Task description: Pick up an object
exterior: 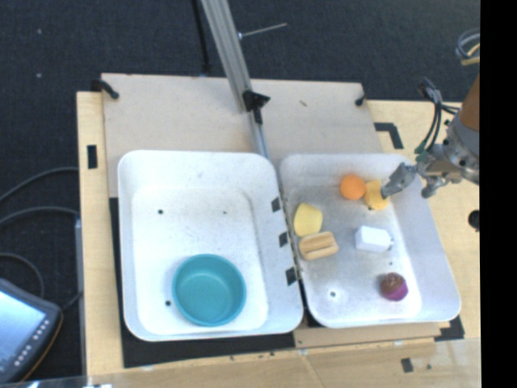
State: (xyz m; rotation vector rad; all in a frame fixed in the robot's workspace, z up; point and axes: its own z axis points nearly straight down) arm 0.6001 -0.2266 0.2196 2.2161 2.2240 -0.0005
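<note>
The right bin (428, 241) holds several small objects: an orange ball (352, 187), a yellow piece (374, 194) right beside it, a pale yellow lump (307, 218), a tan block (318, 245), a white block (373, 238) and a dark purple ball (393, 286). My gripper (414, 183) hangs over the bin's upper right edge, open, with nothing between its fingers. Its left finger (395, 181) points at the yellow piece and ends just right of it.
A teal bowl (209, 288) sits in the left bin (145, 184) near its front. A metal pole (230, 47) slants up from between the bins at the back. Cables hang at the arm's wrist (436, 128).
</note>
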